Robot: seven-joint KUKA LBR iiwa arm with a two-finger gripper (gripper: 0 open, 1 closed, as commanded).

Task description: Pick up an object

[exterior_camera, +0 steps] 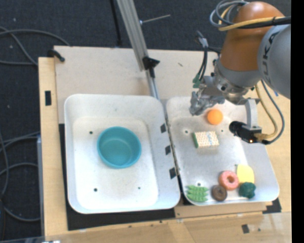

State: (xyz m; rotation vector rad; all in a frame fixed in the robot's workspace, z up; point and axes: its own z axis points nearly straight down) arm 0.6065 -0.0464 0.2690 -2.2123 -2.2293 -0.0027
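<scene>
My tool hovers at the right bin's upper edge, grip state I cannot tell; just beside it sits a small orange ball; probably light, smooth, roll-prone; pinch across its middle.

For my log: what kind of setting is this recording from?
Probably a robotics lab grasping bench: a grey and orange arm over two white bins, small toy foods such as an orange ball, and loose cables on dark carpet.
</scene>
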